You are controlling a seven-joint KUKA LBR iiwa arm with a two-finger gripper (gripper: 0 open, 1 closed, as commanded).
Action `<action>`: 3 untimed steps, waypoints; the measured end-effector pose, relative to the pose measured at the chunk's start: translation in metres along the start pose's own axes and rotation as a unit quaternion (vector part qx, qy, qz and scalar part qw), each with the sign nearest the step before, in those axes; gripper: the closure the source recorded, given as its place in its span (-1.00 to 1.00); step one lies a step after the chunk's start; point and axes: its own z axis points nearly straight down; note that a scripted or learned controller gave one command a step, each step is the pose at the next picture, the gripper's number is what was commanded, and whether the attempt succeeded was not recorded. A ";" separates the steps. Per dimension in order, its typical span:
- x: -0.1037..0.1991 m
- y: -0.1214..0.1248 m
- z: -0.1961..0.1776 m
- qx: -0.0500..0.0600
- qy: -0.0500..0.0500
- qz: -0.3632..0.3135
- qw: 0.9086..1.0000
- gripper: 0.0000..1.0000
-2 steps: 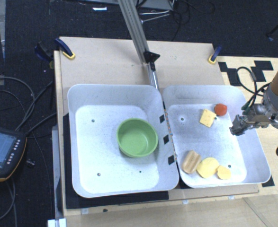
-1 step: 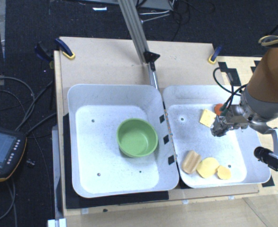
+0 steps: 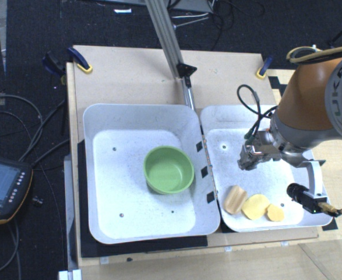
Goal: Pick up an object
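The tool (image 3: 247,159) hangs over the middle of the right bin (image 3: 217,121) — whether it grips anything cannot be told. Along that bin's near edge lie a tan piece (image 3: 235,199), a yellow round piece (image 3: 256,206) and a small yellow piece (image 3: 275,213). A green bowl (image 3: 169,169) sits upright in the left bin (image 3: 101,156) — toward its right side.

We see an evenly lit, fairly bright overhead scene — the two white bins (image 3: 101,121) nearly wash out, shadows stay soft and short. Focus is slightly soft throughout — the dark floor (image 3: 25,39) loses detail.
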 end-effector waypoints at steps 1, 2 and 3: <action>0.052 -0.007 -0.005 0.000 0.000 0.000 1.000 1.00; 0.102 0.001 0.003 0.000 0.000 0.000 1.000 1.00; 0.147 0.008 0.005 0.000 0.000 0.000 1.000 1.00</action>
